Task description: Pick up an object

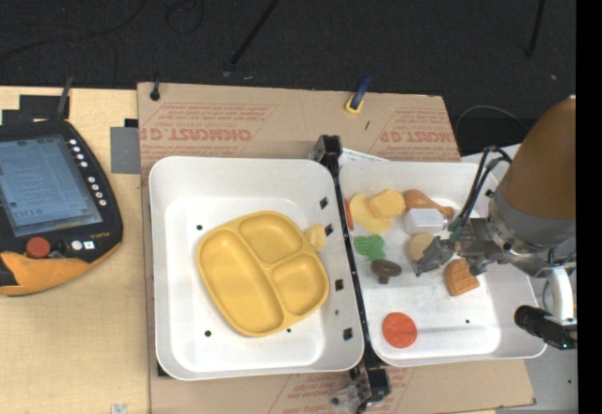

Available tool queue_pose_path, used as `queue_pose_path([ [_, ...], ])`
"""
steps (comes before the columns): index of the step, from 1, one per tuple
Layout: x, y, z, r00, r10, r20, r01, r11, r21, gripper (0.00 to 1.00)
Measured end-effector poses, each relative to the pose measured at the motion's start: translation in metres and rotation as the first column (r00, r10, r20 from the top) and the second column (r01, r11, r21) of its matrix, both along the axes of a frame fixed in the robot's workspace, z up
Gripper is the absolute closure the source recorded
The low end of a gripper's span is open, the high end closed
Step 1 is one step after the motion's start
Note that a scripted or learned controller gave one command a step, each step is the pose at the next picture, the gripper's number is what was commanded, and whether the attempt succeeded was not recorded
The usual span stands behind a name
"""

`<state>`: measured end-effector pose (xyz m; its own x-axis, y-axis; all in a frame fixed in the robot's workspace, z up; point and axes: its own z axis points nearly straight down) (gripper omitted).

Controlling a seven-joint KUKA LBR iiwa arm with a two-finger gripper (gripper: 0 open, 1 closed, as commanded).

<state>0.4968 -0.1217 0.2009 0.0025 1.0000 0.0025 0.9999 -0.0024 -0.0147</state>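
Note:
The right bin [470, 339] holds several small toy items. A yellow block [384, 205], an orange and white piece [426, 203] and a white piece [419, 221] lie toward the back. A green piece [369, 246] and a dark brown oblong [386, 268] lie near the divider. A red disc [400, 329] sits at the front. A brown toast-like piece [462, 279] lies right of center. My gripper [435, 254] hangs low over the bin's middle, just left of the toast piece and beside a beige piece [419, 242]. Nothing is visibly held.
The left bin [188, 191] holds a yellow divided tray [263, 269] and a small yellow bit [318, 235]. A black divider clamp [329, 151] sits between the bins. A tablet pendant [47, 205] lies at the far left. The arm's orange band [553, 163] fills the right.

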Motion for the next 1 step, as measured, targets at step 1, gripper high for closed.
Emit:
queue_pose_path([
  [1,0.0029,-0.0005,0.0059,1.000,0.002,0.013,-0.002,1.000,-0.002,0.00],
])
